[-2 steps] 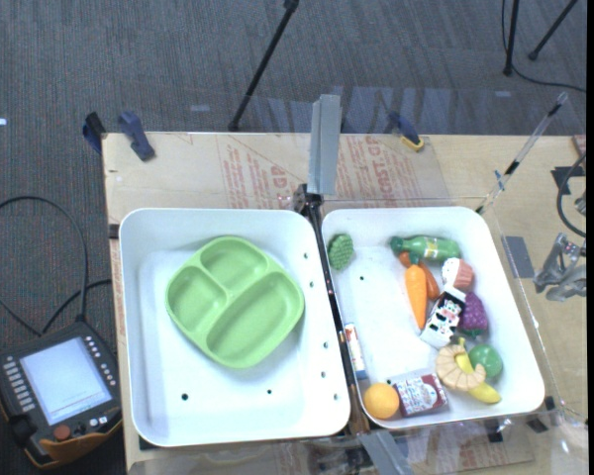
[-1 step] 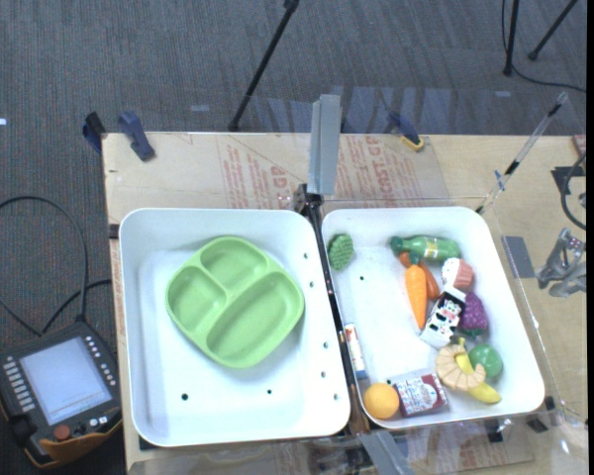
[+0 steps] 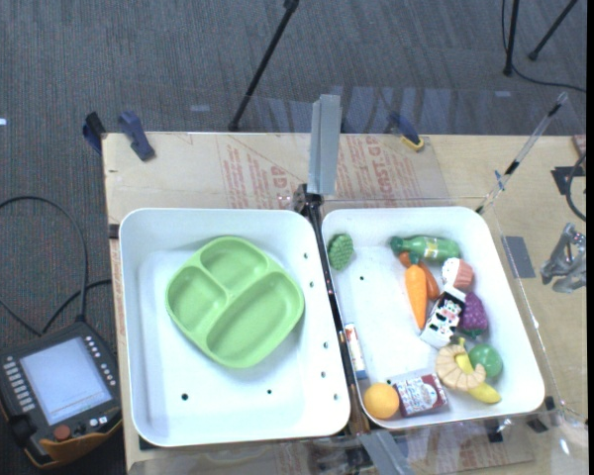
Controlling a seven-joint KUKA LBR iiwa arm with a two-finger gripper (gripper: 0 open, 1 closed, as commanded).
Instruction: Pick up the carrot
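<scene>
The jaws hang at the view's right edge, over the counter [image 3: 535, 181] just outside the right bin [image 3: 523, 305]; whether they are wide or narrow I cannot tell. Toward the view's left of them, well apart, the carrot [image 3: 416, 295] lies in that bin, its tip pointing toward the near rim, with a small white carton [image 3: 443, 321] just beside it on the jaws' side. Farther from the jaws, the left bin [image 3: 139, 265] holds a green divided plate [image 3: 236, 301].

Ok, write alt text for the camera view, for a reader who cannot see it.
An orange carrot lies among toy foods in the right white bin, a green bottle above it and a small cow-print carton at its lower end. The left bin holds a green divided plate.
</scene>
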